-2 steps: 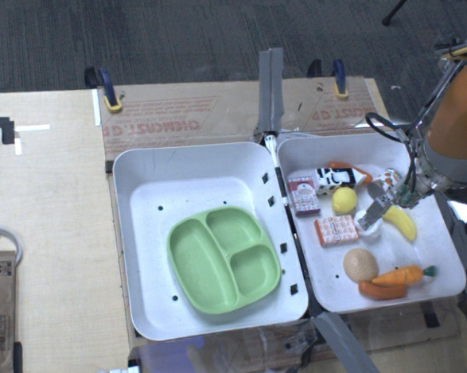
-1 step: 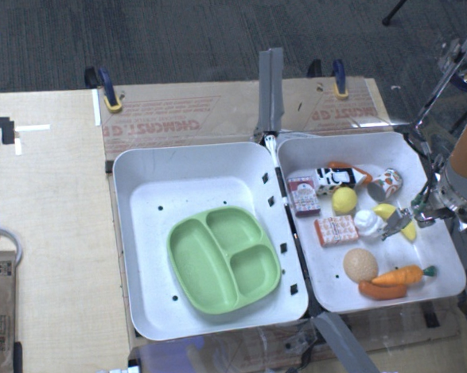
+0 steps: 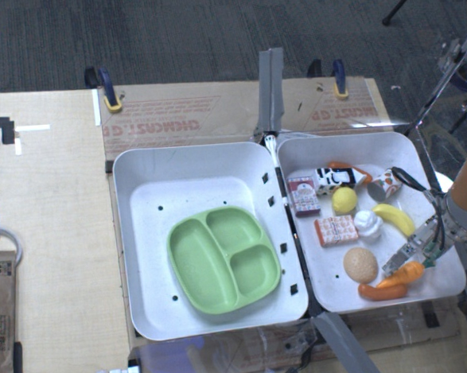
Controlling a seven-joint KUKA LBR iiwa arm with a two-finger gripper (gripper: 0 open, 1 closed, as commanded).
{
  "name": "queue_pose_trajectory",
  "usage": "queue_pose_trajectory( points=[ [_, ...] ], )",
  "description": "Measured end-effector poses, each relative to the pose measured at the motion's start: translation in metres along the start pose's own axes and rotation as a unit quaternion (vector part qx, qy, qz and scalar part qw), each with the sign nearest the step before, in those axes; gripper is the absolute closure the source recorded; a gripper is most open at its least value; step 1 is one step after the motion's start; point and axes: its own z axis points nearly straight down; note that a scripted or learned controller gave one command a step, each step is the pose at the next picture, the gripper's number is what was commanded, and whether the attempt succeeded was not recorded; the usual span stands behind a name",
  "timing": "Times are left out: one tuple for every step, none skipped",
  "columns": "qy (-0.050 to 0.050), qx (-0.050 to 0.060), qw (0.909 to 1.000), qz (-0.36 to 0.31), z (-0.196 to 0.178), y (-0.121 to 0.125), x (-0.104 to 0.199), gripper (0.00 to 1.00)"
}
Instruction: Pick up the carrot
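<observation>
Reaching in from the right, gripper [image 3: 404, 259] hanging low over the near right corner of the right bin [image 3: 330, 293]. Fingertips sitting right at the carrot [image 3: 390, 284]; grip state not resolving at this angle, cannot tell. Carrot lying flat along the bin's near edge, just beside the egg [image 3: 360, 264]. Banana [image 3: 395, 217] and lemon [image 3: 344, 199] resting farther back. Green plate [image 3: 222, 258] sitting in the left bin [image 3: 141, 228].
</observation>
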Motion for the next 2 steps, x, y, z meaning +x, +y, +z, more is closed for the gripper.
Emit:
queue_pose_trajectory(
  points=[
    [-0.001,-0.002,1.0000,0.001,-0.010,0.001,-0.001,1.00],
    [-0.002,-0.001,0.9981,-0.062,-0.114,0.014,0.019,1.00]
  ],
)
